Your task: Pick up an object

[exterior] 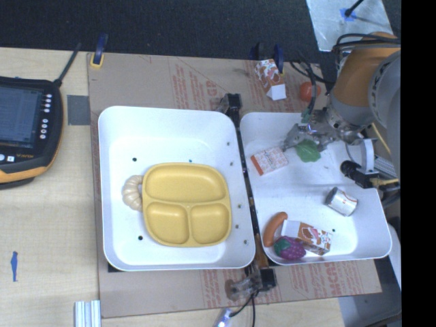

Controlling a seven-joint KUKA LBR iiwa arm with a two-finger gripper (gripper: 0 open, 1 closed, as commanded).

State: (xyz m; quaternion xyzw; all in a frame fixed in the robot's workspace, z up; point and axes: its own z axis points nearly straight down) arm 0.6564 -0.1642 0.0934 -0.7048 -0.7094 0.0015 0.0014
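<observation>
On my feed the arm [379, 73] shows as a fat rounded grey casing with a wide orange band wrapped around it above the wrist. Thin dark cables loop off its upper side. Below the band I see a cluttered metal wrist piece in dull silver, and the gripper [308, 136] is pale grey metal with slim angular parts.

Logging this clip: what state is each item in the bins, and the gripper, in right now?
gripper: low over the right bin, at green object
green object: lying under gripper
yellow tray: flat in left bin
silver can: on its side
sausage: lying flat
</observation>
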